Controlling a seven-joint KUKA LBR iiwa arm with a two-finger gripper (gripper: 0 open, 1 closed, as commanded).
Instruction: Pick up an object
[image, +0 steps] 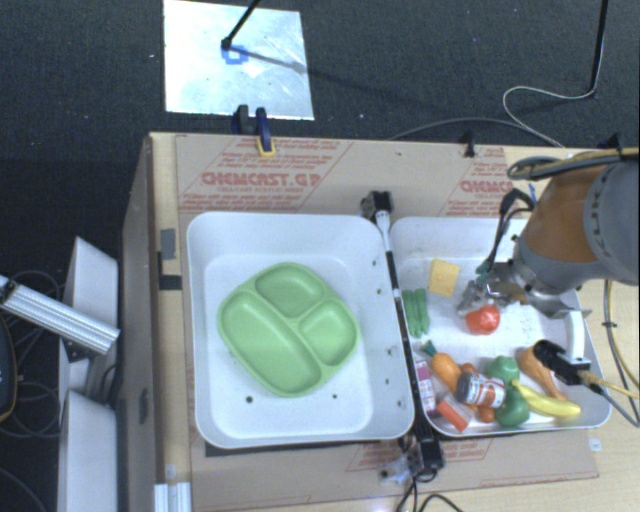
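In the right bin (452, 232) my gripper (484, 296) hangs low over the middle, right above a red tomato (483, 320). The tomato lies just under the fingertips, and I cannot make out whether it is between them. A yellow block (444, 276) rests to the gripper's left. A green bean pod (416, 311) lies along the bin's left wall. Toward the front sit an orange carrot (445, 370), a small bottle (482, 389), a green pepper (511, 407), a yellow banana (546, 403) and another carrot (534, 369).
The left bin (225, 245) holds a green divided plate (288, 326). A black clip (378, 204) sits at the top of the wall between the bins. The arm's orange band (560, 222) crosses the right bin's far right corner. Cables trail at the right.
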